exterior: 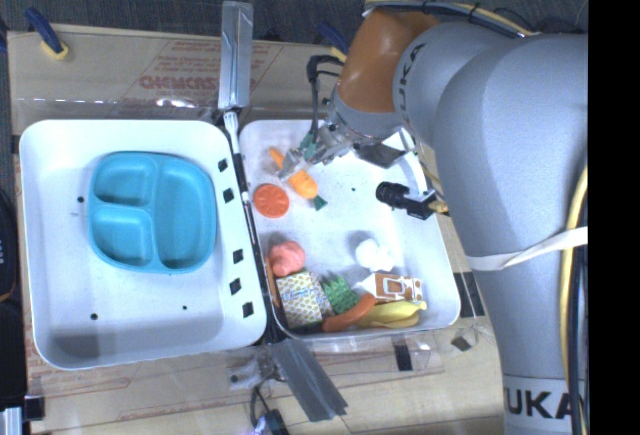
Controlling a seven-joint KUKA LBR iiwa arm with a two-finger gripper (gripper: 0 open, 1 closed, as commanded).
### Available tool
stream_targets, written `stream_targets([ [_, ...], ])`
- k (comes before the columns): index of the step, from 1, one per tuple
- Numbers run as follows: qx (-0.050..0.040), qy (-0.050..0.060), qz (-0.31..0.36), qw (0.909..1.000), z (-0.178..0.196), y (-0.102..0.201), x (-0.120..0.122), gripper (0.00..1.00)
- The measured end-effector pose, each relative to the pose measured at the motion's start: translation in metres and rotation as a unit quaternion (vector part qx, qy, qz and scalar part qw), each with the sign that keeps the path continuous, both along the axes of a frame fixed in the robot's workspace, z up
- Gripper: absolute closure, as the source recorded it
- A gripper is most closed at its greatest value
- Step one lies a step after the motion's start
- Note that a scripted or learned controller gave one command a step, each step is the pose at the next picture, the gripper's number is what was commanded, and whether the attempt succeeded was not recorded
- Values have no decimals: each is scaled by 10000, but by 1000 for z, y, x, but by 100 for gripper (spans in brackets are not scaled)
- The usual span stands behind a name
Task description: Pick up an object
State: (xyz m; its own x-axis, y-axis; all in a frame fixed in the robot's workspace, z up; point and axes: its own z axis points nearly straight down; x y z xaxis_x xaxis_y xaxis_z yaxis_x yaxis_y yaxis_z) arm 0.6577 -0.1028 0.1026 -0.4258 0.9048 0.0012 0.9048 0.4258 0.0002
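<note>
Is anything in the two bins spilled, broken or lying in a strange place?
Nothing stands out. The blue divided plate lies flat in the left bin; the toy foods sit loosely in the right bin, mostly crowded at its near end.

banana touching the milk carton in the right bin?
Touching. The camera view shows the banana lying right under the small carton at the right bin's near edge, their edges meeting with no white floor between them.

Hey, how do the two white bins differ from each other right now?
The left bin carries a single blue divided plate, while the right bin carries many small toy foods, among them an orange round piece, a pink piece and a banana. The tool is over the right bin's far end; the left bin has no arm above it. Both are shallow, white and lie side by side.
</note>
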Motion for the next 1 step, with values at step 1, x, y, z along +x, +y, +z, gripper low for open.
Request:
stream_targets([
  [1,-8,-6,-1267,9919,91,37,0,100],
])
